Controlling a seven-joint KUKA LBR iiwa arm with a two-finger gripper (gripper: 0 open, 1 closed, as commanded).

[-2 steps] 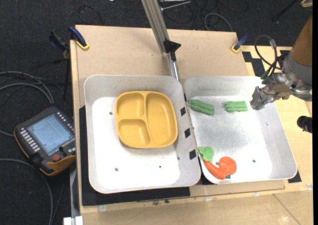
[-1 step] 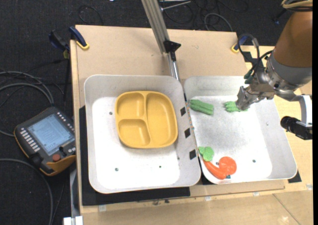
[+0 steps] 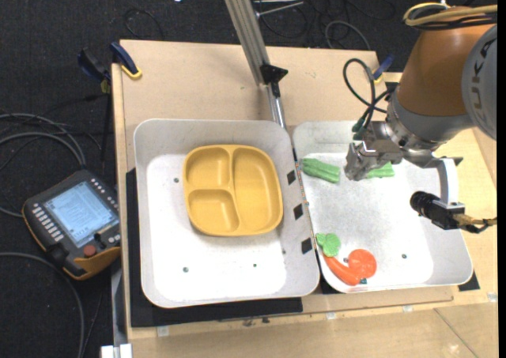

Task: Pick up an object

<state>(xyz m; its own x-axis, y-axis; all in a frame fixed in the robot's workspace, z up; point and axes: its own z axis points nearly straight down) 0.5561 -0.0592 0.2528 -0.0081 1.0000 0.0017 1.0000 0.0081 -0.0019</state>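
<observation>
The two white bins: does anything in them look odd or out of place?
Nothing looks spilled or broken. The yellow plate lies slightly askew in the left bin. In the right bin, the orange toy is jammed against the near rim.

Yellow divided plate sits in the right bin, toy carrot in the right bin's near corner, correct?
Not quite. The camera view shows the yellow divided plate in the left bin, not the right. The toy carrot does lie in the right bin's near corner.
</observation>
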